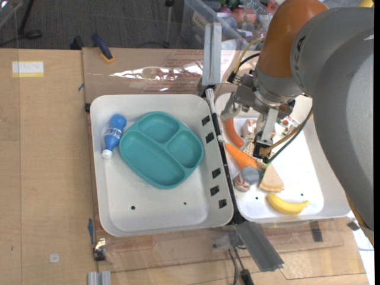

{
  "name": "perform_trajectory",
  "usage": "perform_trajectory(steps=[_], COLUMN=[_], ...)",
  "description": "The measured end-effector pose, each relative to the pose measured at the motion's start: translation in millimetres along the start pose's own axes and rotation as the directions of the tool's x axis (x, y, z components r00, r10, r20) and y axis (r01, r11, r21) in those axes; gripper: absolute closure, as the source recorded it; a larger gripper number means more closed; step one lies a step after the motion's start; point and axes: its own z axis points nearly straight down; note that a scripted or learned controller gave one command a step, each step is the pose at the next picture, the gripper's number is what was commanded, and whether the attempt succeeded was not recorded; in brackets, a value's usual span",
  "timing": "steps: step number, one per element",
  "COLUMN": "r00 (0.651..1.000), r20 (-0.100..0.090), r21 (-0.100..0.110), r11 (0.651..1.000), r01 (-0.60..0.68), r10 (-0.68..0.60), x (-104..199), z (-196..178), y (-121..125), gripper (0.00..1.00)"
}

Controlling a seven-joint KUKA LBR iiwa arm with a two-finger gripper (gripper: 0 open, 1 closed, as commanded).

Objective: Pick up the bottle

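- Bench: brown board surface (41, 159), with two shallow white bins side by side; clear film lies creased behind the left bin (113, 209).
- Left bin: the bottle (113, 135), blue with a white cap end, lies along the left wall, just beside a teal divided plate (161, 149).
- Right bin (314, 186): a banana (287, 204), a carrot (240, 155), a wedge of bread (272, 181) and other small items.
- Arm: the gripper (261, 150) hangs over the right bin, well apart from the bottle; nothing seen between its fingers, grip state cannot be determined.
- Room: dark carpet behind the bench; a clear tub of mixed objects (237, 5) stands there.
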Motion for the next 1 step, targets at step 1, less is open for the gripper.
perform_trajectory(steps=[1], r00=[1.0], r20=[0.001], r21=[0.004], r11=[1.0], r01=[0.002], r10=[-0.002], x=[-18.9], z=[23.6], y=[7.2], gripper=[0.0])
